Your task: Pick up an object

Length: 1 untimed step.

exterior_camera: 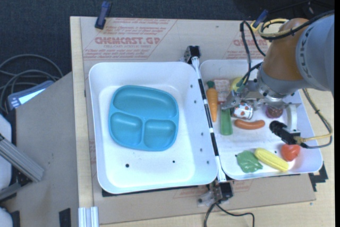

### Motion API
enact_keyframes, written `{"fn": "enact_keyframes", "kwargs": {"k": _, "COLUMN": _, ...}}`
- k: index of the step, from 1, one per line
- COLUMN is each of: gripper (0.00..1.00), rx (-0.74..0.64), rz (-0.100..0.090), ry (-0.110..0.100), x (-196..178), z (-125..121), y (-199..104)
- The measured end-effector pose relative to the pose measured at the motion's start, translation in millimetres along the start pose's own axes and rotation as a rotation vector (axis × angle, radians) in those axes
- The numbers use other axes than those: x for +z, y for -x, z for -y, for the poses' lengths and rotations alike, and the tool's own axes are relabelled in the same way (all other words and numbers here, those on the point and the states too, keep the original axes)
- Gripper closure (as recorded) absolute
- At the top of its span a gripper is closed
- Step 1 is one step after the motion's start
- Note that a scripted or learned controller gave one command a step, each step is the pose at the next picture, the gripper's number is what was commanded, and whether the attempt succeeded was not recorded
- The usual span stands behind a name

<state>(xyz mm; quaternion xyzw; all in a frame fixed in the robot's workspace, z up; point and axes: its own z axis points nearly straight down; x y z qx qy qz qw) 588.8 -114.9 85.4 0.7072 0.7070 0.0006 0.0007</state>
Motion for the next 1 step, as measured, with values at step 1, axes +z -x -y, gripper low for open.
{"fn": "enact_keyframes", "kwargs": {"k": 1, "gripper": 1.00, "rx": 0.001, "rz": 0.001, "ry": 0.003, "x": -10.5, "z": -0.8, "y": 0.1}}
